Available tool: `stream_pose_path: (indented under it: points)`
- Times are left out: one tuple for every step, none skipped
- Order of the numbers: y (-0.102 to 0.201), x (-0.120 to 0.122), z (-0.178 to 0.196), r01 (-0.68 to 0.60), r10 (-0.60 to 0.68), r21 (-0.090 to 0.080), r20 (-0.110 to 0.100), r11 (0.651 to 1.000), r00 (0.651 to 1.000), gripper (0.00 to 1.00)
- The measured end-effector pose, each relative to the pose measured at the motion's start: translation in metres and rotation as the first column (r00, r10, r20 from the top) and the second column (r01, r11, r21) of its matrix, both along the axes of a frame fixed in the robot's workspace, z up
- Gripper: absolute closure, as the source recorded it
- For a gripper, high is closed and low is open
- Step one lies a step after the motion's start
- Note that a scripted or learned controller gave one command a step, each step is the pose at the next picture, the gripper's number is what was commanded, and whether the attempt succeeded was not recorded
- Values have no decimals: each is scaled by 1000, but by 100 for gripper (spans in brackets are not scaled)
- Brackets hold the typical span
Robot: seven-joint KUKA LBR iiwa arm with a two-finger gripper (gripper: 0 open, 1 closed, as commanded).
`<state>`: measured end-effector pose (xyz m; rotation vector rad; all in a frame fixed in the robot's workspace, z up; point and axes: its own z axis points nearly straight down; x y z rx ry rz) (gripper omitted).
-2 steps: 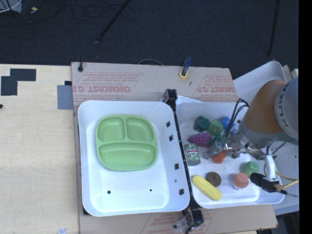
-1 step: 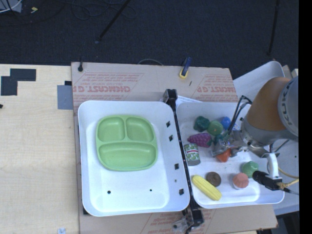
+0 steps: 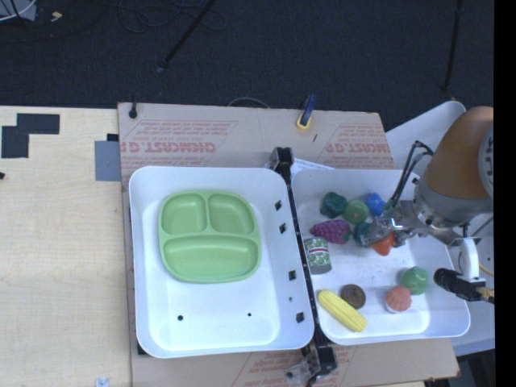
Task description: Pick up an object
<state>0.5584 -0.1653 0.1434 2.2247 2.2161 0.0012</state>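
The right bin [image 3: 439, 325] holds several small toy foods. My gripper [image 3: 382, 234] is low in the bin's upper middle, right over an orange-red piece [image 3: 384, 246] and against a dark teal piece [image 3: 364, 232]. Just beyond it lie a blue ball [image 3: 373, 203], a green ball [image 3: 355, 211] and a dark green piece [image 3: 332, 204]. Purple grapes [image 3: 330, 230] lie to the gripper's left. Whether anything is held is hidden by the wrist.
Also in the right bin: a small can [image 3: 317, 255], a brown round piece [image 3: 351, 296], a yellow corn cob [image 3: 342, 310], a pink-red fruit [image 3: 397, 298] and a green fruit [image 3: 415, 279]. The left bin [image 3: 149, 313] carries a green divided plate [image 3: 210, 236].
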Motion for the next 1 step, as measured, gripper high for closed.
stream_pose_path:
  points:
    - [-2,-2,43,-3,3,0,0,1000,1000,100]
